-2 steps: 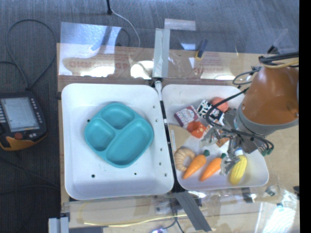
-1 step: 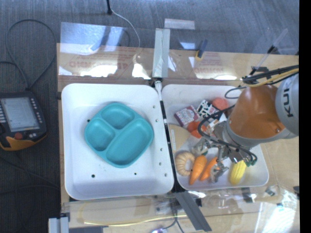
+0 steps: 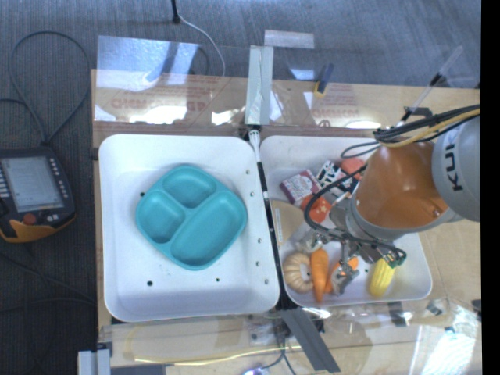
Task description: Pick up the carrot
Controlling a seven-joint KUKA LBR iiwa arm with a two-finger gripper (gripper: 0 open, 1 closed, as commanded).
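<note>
The carrot (image 3: 319, 275) is orange and lies nearly upright in the view at the front of the right bin (image 3: 418, 287). It rests between a ring-shaped pastry (image 3: 298, 269) on its left and a yellow corn cob (image 3: 380, 277) further right. My gripper (image 3: 348, 259) hangs low over the bin just right of the carrot's top end, under the orange wrist band (image 3: 398, 186). A small orange piece (image 3: 342, 274) shows right beside the carrot, below the gripper. The arm hides much of the bin's middle.
A teal divided plate (image 3: 191, 216) lies in the left bin (image 3: 125, 287). Toward the right bin's back sit a maroon packet (image 3: 299, 186), a black-and-white item (image 3: 332, 174) and a red item (image 3: 353, 165). Cables (image 3: 414, 123) run off the arm to the right.
</note>
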